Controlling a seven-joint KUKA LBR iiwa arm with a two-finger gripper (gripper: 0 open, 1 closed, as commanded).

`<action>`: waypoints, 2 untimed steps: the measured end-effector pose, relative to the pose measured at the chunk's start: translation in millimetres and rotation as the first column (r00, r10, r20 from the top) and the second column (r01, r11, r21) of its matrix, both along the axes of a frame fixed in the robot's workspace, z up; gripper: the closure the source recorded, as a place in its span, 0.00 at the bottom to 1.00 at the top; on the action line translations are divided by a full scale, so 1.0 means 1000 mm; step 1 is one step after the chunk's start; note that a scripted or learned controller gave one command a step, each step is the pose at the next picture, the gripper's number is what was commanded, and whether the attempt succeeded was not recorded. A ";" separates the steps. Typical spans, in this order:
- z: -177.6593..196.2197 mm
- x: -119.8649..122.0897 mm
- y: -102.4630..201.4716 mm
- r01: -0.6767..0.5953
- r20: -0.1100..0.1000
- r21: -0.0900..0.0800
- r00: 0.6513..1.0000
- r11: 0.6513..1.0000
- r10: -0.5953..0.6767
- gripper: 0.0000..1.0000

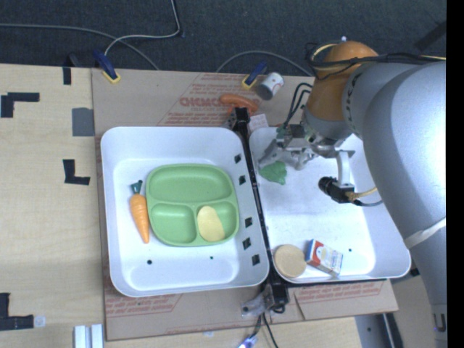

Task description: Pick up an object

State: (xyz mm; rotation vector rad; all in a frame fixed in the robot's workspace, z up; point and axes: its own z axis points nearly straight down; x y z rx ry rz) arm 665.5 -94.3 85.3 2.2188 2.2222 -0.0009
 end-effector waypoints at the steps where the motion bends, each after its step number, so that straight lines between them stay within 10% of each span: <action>1: 0.000 0.002 -0.007 0.000 0.001 0.000 1.000 1.000 0.000 0.00; 2: 0.000 -0.009 -0.008 0.000 0.002 -0.001 1.000 1.000 0.000 0.00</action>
